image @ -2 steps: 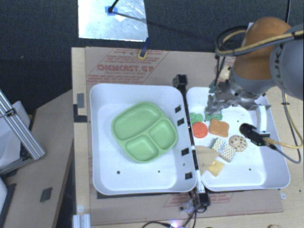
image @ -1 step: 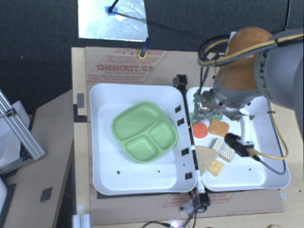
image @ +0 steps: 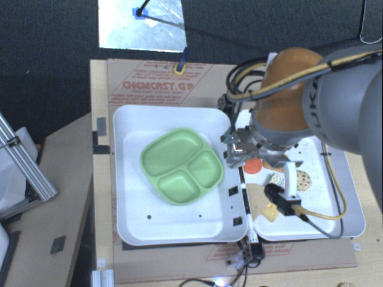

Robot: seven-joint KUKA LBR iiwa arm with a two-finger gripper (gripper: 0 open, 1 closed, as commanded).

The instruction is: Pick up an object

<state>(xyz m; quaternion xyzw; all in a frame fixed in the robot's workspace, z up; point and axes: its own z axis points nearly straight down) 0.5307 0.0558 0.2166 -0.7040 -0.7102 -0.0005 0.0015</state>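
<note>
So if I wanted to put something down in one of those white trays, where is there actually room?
The left bin has bare white floor all around the green divided plate, widest along its near edge. The right bin is crowded: the arm hangs over it, with a red disc, cookie and yellow piece underneath.

Smooth matt green plastic divided plate (image: pixel 181 165), glossy white plastic bins (image: pixel 128 160), printed brown cardboard sheet (image: pixel 158 84) beneath, crinkled shiny foil square (image: pixel 142 15), dark rough carpet (image: pixel 42 46)

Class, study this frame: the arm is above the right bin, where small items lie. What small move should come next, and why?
Probably a short descent toward the orange-red disc. The gripper hangs at the right bin's left edge, just above that disc, and nothing shows between its fingers. The spotted piece and yellow piece lie farther away.
</note>
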